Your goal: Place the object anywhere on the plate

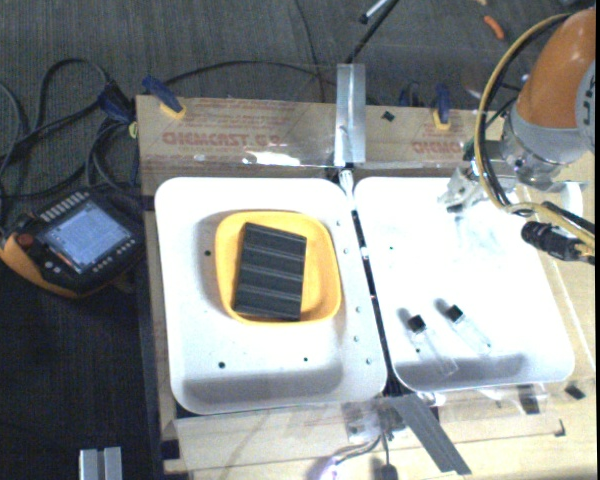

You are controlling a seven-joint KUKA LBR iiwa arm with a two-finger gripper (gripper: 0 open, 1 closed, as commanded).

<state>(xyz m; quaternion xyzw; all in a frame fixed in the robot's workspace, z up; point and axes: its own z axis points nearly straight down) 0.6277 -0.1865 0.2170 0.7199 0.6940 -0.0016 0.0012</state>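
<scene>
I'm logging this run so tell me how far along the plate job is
It looks done: the dark ribbed block lies flat on the yellow plate in the left bin. The hand sits low in the right bin, its two fingertips apart with nothing between them. Nothing appears left beyond the arm pulling away.

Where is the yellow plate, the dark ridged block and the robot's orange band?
yellow plate (324,268), camera view, bare right rim.
dark ridged block (271,270), camera view, middle of its ridged top, on the plate.
orange band (562,68), camera view, middle of the arm's orange part.
</scene>
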